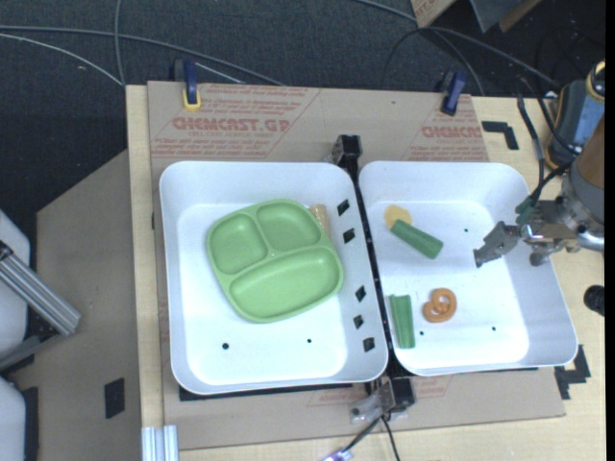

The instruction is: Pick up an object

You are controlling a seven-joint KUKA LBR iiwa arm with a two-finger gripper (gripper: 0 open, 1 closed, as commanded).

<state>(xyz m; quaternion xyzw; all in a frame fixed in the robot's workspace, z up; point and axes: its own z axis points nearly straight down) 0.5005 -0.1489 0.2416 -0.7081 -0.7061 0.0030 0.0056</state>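
Cardboard-topped desk, two white bins. Left bin: green divided plate. Right bin: green cylinder, green bar, orange pretzel. Tool at right side, open, holding nothing.

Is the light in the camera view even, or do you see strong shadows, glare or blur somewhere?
Camera view: soft, even light; the green divided plate casts a faint shadow on the left bin, with no harsh glare on the white plastic. The gripper over the right bin looks slightly blurred; the small objects stay sharp.
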